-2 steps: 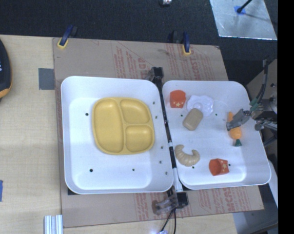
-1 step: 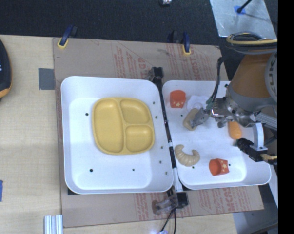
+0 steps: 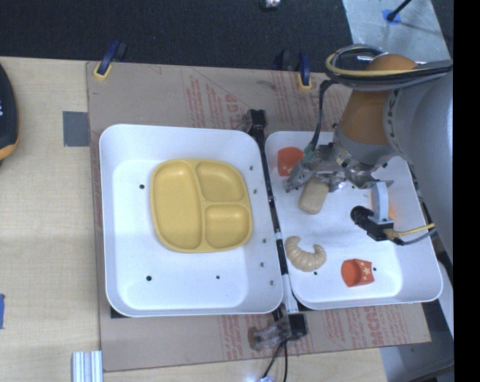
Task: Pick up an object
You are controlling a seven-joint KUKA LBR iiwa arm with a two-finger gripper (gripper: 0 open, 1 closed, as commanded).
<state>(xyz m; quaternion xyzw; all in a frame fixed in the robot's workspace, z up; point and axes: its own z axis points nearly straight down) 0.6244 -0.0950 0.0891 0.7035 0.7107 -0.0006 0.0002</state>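
My gripper (image 3: 318,178) hangs low over the far left part of the right bin (image 3: 415,281). A beige cylinder-shaped object (image 3: 312,200) lies tilted directly beneath it, its upper end hidden by the gripper. An orange-red piece (image 3: 288,161) sits just left of the gripper by the bin's far left corner. A pale croissant-like piece (image 3: 305,255) rests near the bin's front left. A small red box (image 3: 357,273) stands to its right. An orange item (image 3: 384,206) peeks out beside the wrist, mostly hidden.
The left bin (image 3: 120,285) holds a yellow divided plate (image 3: 200,205). The raised rims of both bins meet in a ridge (image 3: 273,213) just left of the gripper. The arm (image 3: 375,110) covers the right bin's far right side.
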